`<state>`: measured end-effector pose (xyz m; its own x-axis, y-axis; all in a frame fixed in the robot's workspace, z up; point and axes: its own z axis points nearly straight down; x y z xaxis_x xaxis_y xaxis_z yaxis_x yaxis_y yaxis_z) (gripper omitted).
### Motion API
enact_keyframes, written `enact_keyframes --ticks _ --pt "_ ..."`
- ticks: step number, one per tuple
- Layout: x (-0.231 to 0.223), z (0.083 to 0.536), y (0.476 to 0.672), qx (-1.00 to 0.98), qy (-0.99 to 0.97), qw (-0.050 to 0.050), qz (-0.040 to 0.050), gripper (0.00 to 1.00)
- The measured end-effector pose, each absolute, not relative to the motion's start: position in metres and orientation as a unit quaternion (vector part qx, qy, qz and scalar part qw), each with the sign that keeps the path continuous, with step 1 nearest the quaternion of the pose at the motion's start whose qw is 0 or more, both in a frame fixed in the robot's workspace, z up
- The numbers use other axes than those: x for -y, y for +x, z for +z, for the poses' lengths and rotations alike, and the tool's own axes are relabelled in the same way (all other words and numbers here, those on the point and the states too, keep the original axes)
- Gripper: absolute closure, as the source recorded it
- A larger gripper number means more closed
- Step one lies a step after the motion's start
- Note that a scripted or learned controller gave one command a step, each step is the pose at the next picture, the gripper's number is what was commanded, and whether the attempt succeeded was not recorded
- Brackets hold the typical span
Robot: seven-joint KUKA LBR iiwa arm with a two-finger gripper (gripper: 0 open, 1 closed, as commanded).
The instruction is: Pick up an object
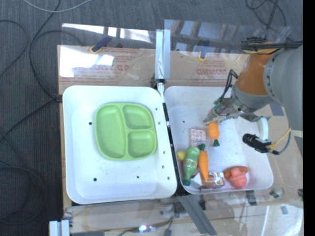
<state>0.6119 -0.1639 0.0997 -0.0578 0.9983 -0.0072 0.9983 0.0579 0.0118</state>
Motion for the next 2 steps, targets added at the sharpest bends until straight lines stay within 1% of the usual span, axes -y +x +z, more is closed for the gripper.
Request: enact_keyframes --ticks 1,2 --pt "0.1639 0.0996 0.6119 -0.727 0.686 0.007 0.0018 0.00" --pt "0.1633 0.1081 0.6120 -0.727 0.686 0.006 0.0018 1.00"
